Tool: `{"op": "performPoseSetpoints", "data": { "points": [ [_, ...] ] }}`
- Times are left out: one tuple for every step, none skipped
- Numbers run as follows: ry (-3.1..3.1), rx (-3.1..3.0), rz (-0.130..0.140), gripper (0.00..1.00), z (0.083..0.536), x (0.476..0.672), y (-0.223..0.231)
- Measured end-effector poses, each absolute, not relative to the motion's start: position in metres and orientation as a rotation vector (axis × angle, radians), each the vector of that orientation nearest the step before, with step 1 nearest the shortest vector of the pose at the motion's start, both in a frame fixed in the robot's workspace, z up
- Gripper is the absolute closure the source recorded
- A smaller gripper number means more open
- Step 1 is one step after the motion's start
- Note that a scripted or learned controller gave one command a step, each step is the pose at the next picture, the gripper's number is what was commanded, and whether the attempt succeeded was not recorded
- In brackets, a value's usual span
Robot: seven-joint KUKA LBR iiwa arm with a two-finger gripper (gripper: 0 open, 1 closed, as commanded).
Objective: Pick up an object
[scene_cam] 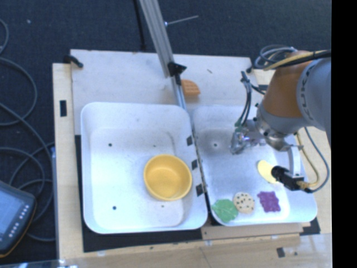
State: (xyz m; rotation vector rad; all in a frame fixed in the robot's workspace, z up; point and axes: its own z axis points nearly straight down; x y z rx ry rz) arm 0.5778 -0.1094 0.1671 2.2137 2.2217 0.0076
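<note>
My gripper (pixel 240 144) hangs over the middle of the right bin (pixel 215 128), below the grey arm with its orange band. Nothing is visible between its fingertips. A yellow oval object (pixel 266 170) lies to the gripper's lower right, partly under the arm's cables. Along the right bin's front edge lie a green round piece (pixel 225 210), a tan spotted cookie (pixel 243 202) and a purple piece (pixel 269 201). A yellow bowl (pixel 167 176) sits in the left bin, near its right wall.
A slanted metal pole (pixel 163 43) crosses the bench behind the bins, with an orange object (pixel 190 88) at its foot. The left bin (pixel 106 149) lies beside the right one, sharing a divider. Cables trail on the dark floor at left.
</note>
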Motion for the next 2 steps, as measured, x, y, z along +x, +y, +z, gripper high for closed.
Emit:
{"op": "performPoseSetpoints", "data": {
  "points": [
    [2.221, 2.213, 0.008, 1.00, 0.2284, 0.5839, -0.1171],
    [2.228, 2.213, 0.004, 1.00, 0.2367, 0.5848, -0.1172]
  ]
}}
